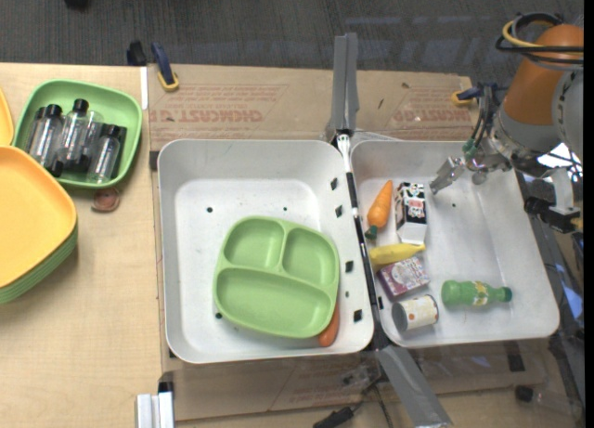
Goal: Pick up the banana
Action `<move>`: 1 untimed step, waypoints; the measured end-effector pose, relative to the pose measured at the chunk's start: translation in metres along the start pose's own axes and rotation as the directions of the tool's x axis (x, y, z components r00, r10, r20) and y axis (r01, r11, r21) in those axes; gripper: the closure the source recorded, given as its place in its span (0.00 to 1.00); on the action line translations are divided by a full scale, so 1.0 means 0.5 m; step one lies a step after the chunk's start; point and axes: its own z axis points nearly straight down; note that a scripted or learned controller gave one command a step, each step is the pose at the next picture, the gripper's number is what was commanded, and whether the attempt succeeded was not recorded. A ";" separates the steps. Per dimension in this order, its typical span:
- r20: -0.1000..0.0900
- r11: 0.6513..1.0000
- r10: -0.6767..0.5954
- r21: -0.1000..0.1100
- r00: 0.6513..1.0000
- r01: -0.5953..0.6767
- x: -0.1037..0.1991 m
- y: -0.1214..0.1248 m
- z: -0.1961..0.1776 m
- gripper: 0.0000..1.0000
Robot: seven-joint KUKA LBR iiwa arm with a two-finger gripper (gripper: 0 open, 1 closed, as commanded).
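Gripper (452, 174) hangs over the far part of the right bin (538, 324), fingers splayed apart, nothing between them. Arm (538, 83) comes in from the right.

Banana (396, 252) lies in the right bin, nearer the camera than the fingers and to their left, close to the divider between the bins. It's lying flat, long axis roughly left-right. Tight neighbourhood: carrot (380, 203) just beyond its left end, small milk carton (411, 205) beyond its right end, purple snack pouch (404, 277) touching or nearly touching its near side. Small can (416, 312) and green bottle (474, 294) sit further toward the camera.

Handling guess: looks like a light toy banana, probably smooth, curved skin, so likely slippery under a narrow pinch. Best grip is across the middle of its length, fingers closing across the short axis, one on the far side and one on the near side. Risk: the near finger lands on the pouch, or the far one clips the carton. Needs a straight descent.

Left bin (186, 231) holds a green divided plate (277, 276); not relevant.
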 end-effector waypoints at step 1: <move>0.003 1.000 -0.003 -0.001 1.000 0.003 0.000 0.002 -0.020 1.00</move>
